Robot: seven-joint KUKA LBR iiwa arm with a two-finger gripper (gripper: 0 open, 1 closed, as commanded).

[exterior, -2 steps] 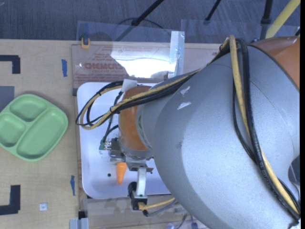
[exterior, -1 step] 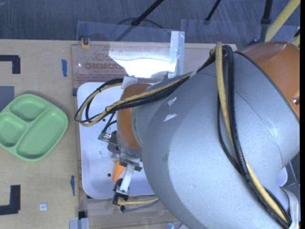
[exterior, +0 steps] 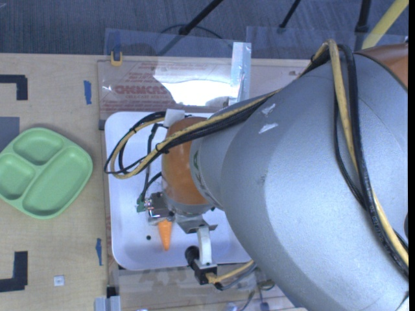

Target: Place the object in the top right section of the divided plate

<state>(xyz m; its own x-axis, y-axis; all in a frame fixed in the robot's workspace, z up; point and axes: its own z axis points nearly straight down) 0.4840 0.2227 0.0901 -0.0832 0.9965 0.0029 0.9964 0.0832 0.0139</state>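
Note:
A green divided plate [exterior: 44, 172] with three sections lies on the wooden bench at the left, outside the bin. A small orange carrot-shaped object [exterior: 165, 234] is in the white bin [exterior: 126, 248], pointing toward the bin's near edge. Its wide end sits right under my gripper [exterior: 157, 211]. The wrist with its orange band hides the gripper's tip, so I cannot tell whether the carrot is gripped or just lies on the bin floor below it. The gripper is well to the right of the plate.
The big grey arm [exterior: 305, 186] covers the right half of the view and most of the bin. Yellow and black cables [exterior: 126, 151] loop over the bin's left part. A clear plastic wall [exterior: 175, 76] stands behind the bin. Blue tape marks [exterior: 87, 91] edge the bench.

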